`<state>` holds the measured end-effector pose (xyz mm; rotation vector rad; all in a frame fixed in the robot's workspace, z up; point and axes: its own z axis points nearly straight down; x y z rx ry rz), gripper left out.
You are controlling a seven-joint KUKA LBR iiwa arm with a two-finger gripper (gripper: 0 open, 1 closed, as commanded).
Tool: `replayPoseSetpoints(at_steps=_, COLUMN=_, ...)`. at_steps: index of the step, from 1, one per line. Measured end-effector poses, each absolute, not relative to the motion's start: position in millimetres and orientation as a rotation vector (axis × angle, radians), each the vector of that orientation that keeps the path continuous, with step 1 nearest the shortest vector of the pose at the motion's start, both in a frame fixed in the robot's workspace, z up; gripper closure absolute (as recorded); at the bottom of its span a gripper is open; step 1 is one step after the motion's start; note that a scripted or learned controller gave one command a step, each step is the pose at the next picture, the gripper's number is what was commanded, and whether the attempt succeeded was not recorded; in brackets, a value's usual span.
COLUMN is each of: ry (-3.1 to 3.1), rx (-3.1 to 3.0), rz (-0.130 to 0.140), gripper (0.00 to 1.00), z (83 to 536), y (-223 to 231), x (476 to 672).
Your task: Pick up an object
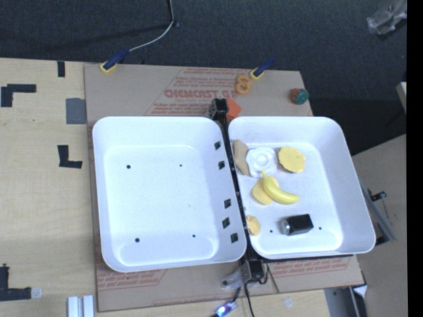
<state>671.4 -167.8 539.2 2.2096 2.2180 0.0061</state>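
The right white bin (344, 177) holds several small objects. A yellow banana (276, 191) lies near its middle, with a yellow round piece (291, 159) and a white round piece (260, 158) just behind it. A tan piece (240, 157) leans by the divider. A black box (296, 224) and a small yellow bit (252, 226) sit near the front wall. My gripper (388, 12) is a blurred grey shape high at the top right, far above and behind the bins, with nothing visibly in it.
The left white bin (106, 177) stands beside the right one on a brown board. Behind the bins lie an orange ring (243, 83) and a teal object (299, 96). Blue-yellow clamps (114, 60) hold the board's back edge.
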Motion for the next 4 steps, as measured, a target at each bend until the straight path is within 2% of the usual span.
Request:
replayPoseSetpoints(at_steps=1, ry=2.227, rx=2.226, rz=-0.008, gripper=1.00, z=508, y=-161, x=603.6)
replayPoseSetpoints(at_steps=2, ry=2.217, rx=2.226, rz=-0.007, gripper=1.00, z=532, y=-228, x=604.2)
replayPoseSetpoints(at_steps=3, ry=2.227, rx=2.221, rz=-0.007, gripper=1.00, z=529, y=-223, x=655.8)
replayPoseSetpoints(at_steps=4, ry=2.226, rx=2.222, rz=-0.005, gripper=1.00, z=532, y=-203, x=630.2)
